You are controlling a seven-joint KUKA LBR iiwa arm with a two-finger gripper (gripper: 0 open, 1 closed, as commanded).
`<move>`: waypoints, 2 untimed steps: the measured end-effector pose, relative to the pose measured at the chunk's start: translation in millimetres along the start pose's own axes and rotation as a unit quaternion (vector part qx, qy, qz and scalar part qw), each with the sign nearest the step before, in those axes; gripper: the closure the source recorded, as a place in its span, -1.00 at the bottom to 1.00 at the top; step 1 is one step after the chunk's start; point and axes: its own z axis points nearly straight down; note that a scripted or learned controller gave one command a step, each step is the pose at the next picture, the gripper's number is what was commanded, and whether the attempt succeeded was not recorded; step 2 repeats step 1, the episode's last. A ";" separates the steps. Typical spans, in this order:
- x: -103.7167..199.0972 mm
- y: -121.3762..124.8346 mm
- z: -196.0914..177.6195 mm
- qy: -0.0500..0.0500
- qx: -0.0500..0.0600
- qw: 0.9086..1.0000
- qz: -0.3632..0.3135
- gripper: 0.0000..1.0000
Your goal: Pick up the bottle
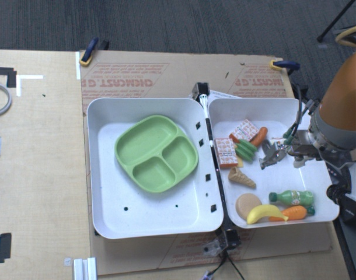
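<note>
The claw (271, 156) hangs over the middle of the right bin (318, 111), its dark fingers spread a little and nothing between them. It is parted, not gripping.

From the near edge outward: at the bin's 6 o'clock lies a banana (265, 214) across a tan disc (247, 204), and just to their 3 o'clock side lies a carrot (295, 213). Touching the carrot from the far side lies the bottle (292, 198), green, on its side, its yellow cap toward 9 o'clock. It is at about 5 o'clock from the claw, near but apart.

A cone (242, 178) lies at 8 o'clock from the claw. Farther on, at its 9 to 10 o'clock, are a red box (225, 153), a green vegetable (245, 149), an orange one (259, 136) and a small packet (244, 128), all crowded together.

The left bin (102, 174) holds a green tray (157, 153), well apart from the work.

By my reading the step in hand is the approach: the claw is not yet over the bottle. The next move calls for a shift toward 5 o'clock, the fingers turned to straddle the bottle's narrow width, then a descent. The carrot and banana pressed against its near side leave little room for a finger there, so a grip nearer the bottle's free far side or its 3 o'clock end looks safer.
</note>
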 end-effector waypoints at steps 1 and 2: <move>-0.2 0.4 -9.2 0.000 0.000 1.000 0.001 1.00; -0.2 0.4 -9.2 0.000 0.000 1.000 0.001 1.00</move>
